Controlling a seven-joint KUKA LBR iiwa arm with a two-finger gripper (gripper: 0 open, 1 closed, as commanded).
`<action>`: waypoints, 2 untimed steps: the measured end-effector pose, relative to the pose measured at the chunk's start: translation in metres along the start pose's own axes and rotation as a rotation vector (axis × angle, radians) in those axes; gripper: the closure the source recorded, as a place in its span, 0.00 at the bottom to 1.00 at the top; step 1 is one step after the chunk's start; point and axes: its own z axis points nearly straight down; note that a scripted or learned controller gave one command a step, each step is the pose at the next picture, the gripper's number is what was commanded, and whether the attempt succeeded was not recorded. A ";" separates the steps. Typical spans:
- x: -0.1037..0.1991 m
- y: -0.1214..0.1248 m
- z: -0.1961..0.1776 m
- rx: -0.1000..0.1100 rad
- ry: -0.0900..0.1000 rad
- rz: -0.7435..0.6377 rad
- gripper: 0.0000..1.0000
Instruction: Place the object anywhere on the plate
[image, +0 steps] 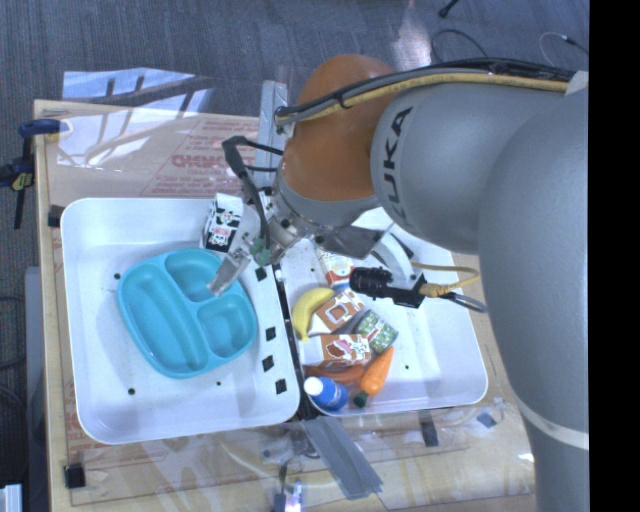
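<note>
- The grey two-finger gripper (232, 268) hovers over the blue sectioned plastic plate's (160, 325) far-right edge, seemingly for release.
- Whether its tips pinch anything cannot be told.
- A black-and-white patterned small box (222, 224) lies just beyond.

two bins (100, 420), one plate (160, 330)
one blue plate, one banana (308, 310), one carrot (377, 371), one blue-capped bottle (327, 394), and one robot arm (470, 150).
</note>
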 end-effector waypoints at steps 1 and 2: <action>0.000 0.000 0.000 0.000 0.000 0.000 0.00; 0.000 0.000 0.000 0.000 0.000 0.000 0.00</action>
